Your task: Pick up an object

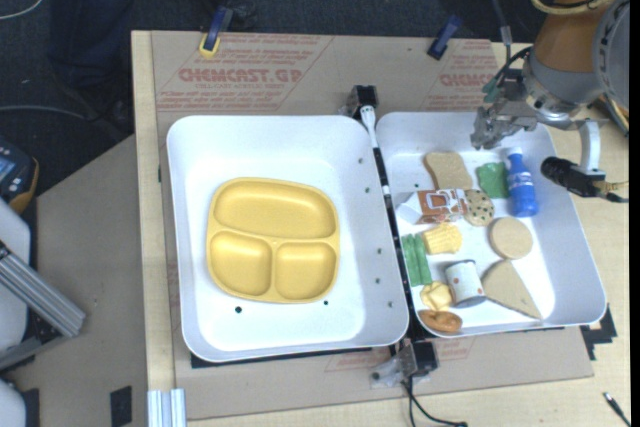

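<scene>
My gripper (490,133) hangs over the back of the right bin (585,255), just above the toy food lying there. Nothing shows between its fingers. Closest to it lie a tan bread slice (446,170), a green block (492,180) and a blue bottle (520,185). Further forward are a round tan cracker (511,238), a tan wedge (516,290), a small white and red can (463,281), a yellow corn piece (441,239), a green strip (415,260) and a spotted cookie (479,208).
The left bin (190,295) holds a yellow divided tray (272,237). A black divider bar (378,177) runs between the two bins. Brown cardboard (300,65) lies under both, held by blue clips at the back.
</scene>
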Robot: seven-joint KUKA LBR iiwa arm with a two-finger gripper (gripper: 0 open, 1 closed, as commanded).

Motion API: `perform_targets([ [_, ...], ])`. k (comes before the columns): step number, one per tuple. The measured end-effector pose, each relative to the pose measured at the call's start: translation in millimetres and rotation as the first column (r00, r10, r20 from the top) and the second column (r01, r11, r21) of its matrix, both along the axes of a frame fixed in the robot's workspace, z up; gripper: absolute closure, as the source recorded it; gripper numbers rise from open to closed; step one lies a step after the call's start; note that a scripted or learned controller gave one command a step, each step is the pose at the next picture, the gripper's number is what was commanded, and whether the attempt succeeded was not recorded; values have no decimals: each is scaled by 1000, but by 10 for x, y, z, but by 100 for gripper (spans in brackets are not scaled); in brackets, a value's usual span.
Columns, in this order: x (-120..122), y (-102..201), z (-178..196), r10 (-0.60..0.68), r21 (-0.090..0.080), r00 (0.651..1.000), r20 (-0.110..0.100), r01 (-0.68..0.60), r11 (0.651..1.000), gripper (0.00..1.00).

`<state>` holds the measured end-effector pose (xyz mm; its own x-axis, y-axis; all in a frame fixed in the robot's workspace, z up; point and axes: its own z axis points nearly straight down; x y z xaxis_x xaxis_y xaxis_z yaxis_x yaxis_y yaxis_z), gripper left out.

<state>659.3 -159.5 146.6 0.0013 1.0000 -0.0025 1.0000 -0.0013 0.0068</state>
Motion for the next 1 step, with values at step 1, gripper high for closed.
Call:
perform_targets([
  [1,-67,-54,592,0,-1,1000,2,0,1000,100],
])
